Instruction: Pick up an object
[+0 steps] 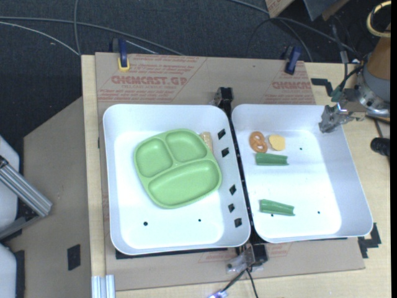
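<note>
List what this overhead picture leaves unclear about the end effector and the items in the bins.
- End effector: too small and blurred in the camera view to tell how it is set; the arm behind it is cut off by the right edge.
- Item behind the green plate: only a tan sliver shows past the plate's rim.
- Pretzel-like piece and yellow piece: too small to identify.
</note>
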Controlling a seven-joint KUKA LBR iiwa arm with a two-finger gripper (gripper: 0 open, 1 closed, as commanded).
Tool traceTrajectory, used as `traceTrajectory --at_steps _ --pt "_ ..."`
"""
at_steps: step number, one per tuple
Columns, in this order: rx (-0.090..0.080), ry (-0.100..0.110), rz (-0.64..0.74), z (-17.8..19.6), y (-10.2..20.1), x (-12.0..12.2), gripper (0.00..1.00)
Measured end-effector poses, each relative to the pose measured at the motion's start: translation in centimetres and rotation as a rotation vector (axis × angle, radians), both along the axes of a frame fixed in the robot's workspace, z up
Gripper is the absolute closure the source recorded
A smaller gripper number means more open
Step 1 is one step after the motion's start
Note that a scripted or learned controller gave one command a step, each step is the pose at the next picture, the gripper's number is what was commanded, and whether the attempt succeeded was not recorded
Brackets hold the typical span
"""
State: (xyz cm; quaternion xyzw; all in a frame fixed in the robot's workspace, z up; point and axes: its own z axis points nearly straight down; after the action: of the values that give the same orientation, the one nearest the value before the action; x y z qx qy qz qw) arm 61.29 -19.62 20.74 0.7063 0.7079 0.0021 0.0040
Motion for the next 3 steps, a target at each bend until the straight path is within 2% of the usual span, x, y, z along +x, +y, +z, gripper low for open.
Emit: traceTrajectory --at_steps 1,3 --pt "0.002 0.007 -0.001 -0.4 0.0 0.1 1.0" --pt "0.006 0.011 0.002 -1.1 10.5 -3.6 1.0"
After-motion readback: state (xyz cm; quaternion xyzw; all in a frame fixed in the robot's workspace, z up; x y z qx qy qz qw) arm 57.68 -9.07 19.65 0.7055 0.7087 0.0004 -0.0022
